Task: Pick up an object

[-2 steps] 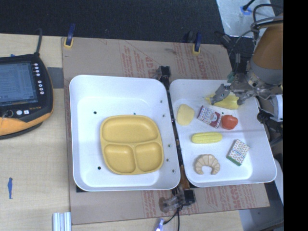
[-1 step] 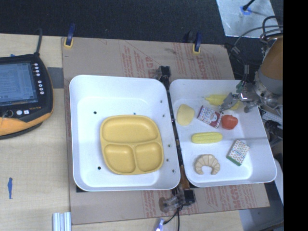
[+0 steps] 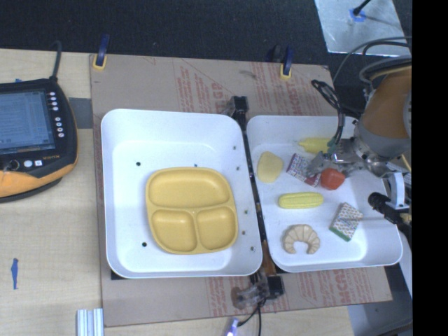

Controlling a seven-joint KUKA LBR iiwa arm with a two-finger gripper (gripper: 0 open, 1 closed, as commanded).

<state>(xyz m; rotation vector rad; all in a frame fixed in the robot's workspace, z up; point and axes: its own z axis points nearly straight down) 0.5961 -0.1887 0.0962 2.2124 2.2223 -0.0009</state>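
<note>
Crowdedly, red tomato sits mid-bin, croissant near front rim.

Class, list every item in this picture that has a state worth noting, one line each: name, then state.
Yellow divided tray: upright in the left bin, all three compartments bare.
Corn cob: lying on its side in the right bin.
Croissant: lying flat, apart from the corn.
Red tomato: resting right beside the pincer.
Green-edged packet: tilted.
Handheld screen: lit.
</note>
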